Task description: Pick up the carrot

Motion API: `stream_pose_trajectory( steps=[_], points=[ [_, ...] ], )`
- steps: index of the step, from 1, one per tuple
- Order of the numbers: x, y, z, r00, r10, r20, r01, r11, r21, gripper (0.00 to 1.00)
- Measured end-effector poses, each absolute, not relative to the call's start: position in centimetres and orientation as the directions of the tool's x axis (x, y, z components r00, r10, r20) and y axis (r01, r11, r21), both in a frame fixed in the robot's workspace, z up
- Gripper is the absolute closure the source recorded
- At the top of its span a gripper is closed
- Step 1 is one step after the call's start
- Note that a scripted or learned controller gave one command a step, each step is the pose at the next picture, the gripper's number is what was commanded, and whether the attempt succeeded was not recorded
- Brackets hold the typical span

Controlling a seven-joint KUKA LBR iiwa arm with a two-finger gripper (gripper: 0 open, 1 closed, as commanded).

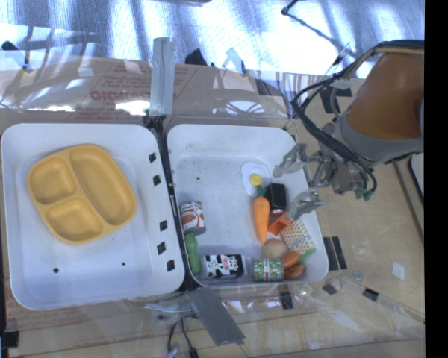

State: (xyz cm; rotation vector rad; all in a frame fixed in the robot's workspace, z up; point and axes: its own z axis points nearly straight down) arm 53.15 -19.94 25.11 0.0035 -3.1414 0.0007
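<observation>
The tool (299,177) hangs wide open and empty at the right bin's (209,136) three-o'clock rim. The carrot (261,218) lies at the tool's seven o'clock among other play food. No label is readable. The left bin holds a yellow tray (81,192).

I see the bench (373,274) carrying two white bins side by side: the left bin (30,274) toward its left edge, the right bin (224,140) nearer the middle. Flattened cardboard (97,88), I think, lies along the bench's far edge behind both.
</observation>
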Motion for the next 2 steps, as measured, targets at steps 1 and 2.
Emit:
stream_pose_trajectory(
  steps=[1,2],
  points=[
    [53.0,-20.8,12.7,-0.995,-0.104,0.009,-0.104,0.995,0.005,0.00],
    [53.0,-21.0,9.3,-1.000,-0.007,-0.002,-0.007,1.000,-0.001,0.00]
  ],
)
